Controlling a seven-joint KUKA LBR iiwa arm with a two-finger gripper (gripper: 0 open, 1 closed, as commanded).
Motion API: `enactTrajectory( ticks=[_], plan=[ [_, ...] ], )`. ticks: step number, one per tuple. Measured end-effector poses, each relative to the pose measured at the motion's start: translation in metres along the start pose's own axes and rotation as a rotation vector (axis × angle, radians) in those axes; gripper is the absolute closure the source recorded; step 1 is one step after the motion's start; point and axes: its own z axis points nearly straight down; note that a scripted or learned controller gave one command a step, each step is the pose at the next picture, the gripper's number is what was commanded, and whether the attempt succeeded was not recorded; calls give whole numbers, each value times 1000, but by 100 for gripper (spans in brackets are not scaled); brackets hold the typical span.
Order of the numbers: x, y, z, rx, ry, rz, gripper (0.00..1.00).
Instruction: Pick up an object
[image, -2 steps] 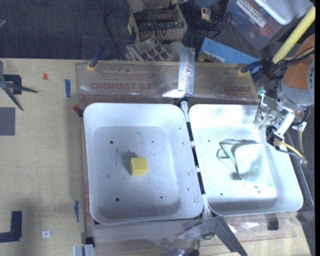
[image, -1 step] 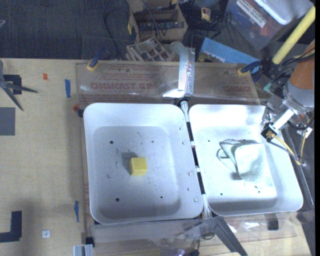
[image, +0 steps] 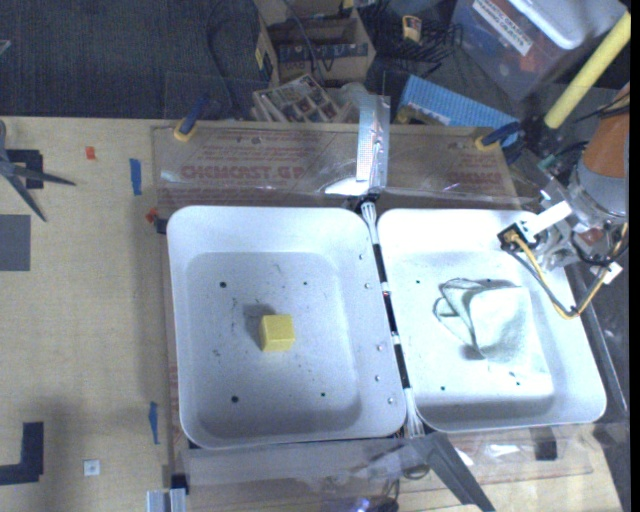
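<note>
Bins sit side by side in the middle of the frame, so you have two separate places to pick from. The left bin (image: 200, 260) holds one yellow block (image: 278, 332), lying flat on the floor a little left of the bin's centre and well apart from every wall. That leaves room on all sides of it for a grasp from above. The right bin (image: 570, 400) holds a pale, see-through thing (image: 487, 318) with a thin dark outline, lying near the bin's centre. Its shape is hard to make out. Expect it to be the harder of the two to seize, since its edges are faint and it looks thin.

Your arm (image: 605, 190) comes in at the right edge of the frame, and the gripper (image: 588, 238) hangs over the upper right rim of the right bin, apart from both things. From this angle you cannot tell whether the gripper is open or closed, and nothing shows in its hold. Its place at the rim, rather than above either thing, suggests that the pick is not yet begun. The see-through thing lies nearer to it, while the block is well apart, across the wall where the two bins meet.
</note>
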Motion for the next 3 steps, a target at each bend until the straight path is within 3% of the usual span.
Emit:
enactTrajectory(
  ticks=[1, 2, 3],
  plan=[
    [-57, -25, -21, 4, -1, -47, 100],
    [17, 18, -48, 1, 0, 249, 100],
    [21, 19, 53, 5, -3, 323, 100]
  ],
)
